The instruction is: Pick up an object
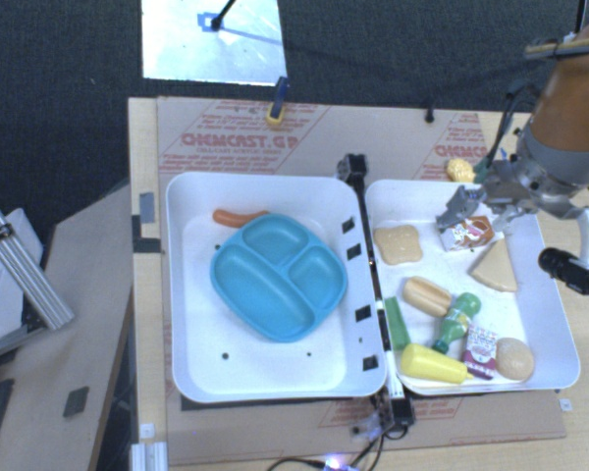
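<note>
Printed cardboard covers the bench under two glossy white bins (182, 263). A smooth blue divided tray (278, 276) and an orange sausage (238, 218) lie in the left bin. Over the right bin, the metal gripper (481, 211) hovers at a crinkled red-white packet (468, 234); whether it grips is unclear.

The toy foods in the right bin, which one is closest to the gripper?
The small red and white packet, directly under the gripper at the bin's far end. The cheese wedge and bread slice lie farther off.
</note>
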